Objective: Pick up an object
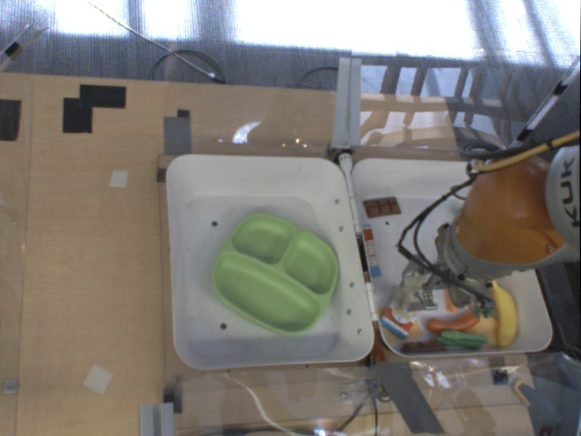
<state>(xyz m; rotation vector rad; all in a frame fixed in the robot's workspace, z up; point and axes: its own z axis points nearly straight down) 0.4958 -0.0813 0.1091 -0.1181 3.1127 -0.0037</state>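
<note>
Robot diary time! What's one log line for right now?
arm: over right white bin | gripper: low above toy food pile | banana: beside it | green divided plate: left bin, untouched

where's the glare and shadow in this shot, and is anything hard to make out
Camera view: a blown-out white band of light runs along the top edge; small glints sit on the bench just above the left bin; the green divided plate is evenly lit with a soft shadow on its lower side; the arm overhangs the right bin, and the hand is small and blurred above the toy food.
</note>
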